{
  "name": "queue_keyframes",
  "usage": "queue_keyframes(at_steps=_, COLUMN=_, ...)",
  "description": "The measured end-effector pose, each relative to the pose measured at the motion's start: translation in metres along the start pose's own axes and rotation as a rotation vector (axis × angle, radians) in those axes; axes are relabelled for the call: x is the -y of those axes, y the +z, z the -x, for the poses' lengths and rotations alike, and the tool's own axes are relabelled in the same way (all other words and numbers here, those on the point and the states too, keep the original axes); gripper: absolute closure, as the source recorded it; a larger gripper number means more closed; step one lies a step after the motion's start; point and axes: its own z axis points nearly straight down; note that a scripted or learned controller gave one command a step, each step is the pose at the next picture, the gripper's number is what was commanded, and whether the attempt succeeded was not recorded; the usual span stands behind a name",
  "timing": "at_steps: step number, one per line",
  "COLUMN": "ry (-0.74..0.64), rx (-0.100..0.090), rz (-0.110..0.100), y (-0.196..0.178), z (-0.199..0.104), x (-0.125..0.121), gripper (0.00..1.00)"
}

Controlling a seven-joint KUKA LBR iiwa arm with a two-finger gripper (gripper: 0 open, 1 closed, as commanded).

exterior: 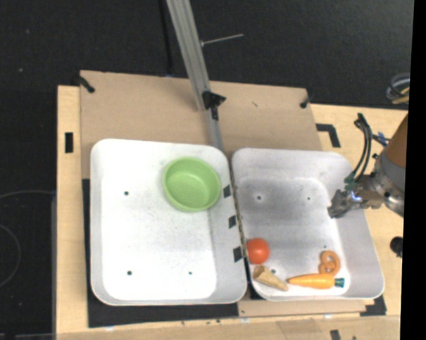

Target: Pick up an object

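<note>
Grey metal marks the pincer (338, 205), which hangs at the right edge of the right bin (284, 165), roughly midway between its far and near walls; nothing shows between its tips, and at this size and angle I cannot tell whether it is spread or pressed together. Behind it the arm (392, 177) comes in from the right, cables looping above the wrist, so the tool seems to be arriving at or leaving the bin's rim rather than working at anything. Below and to the left, the likely targets huddle along the near wall of that bin: a small pretzel-like ring (329, 262) nearest the pincer, an orange carrot (312, 280) lying flat just beside it on the near side, a tan wedge (269, 277) touching or almost touching the carrot's left end, and a red tomato (257, 250) close to the divider. That crowding against the wall looks like the result of things rolling or being dropped, and it may leave little room for a clean grasp. Further out, the left bin (124, 267) holds a green bowl (192, 184) near its far right corner, upright, well apart from the rest. Both bins sit side by side on the pale surface (131, 113).
</note>
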Motion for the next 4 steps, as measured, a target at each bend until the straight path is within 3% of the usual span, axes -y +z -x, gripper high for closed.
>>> queue_keyframes(at_steps=4, ry=-0.002, rx=-0.003, rz=-0.002, y=-0.036, z=-0.217, x=0.004, gripper=1.0)
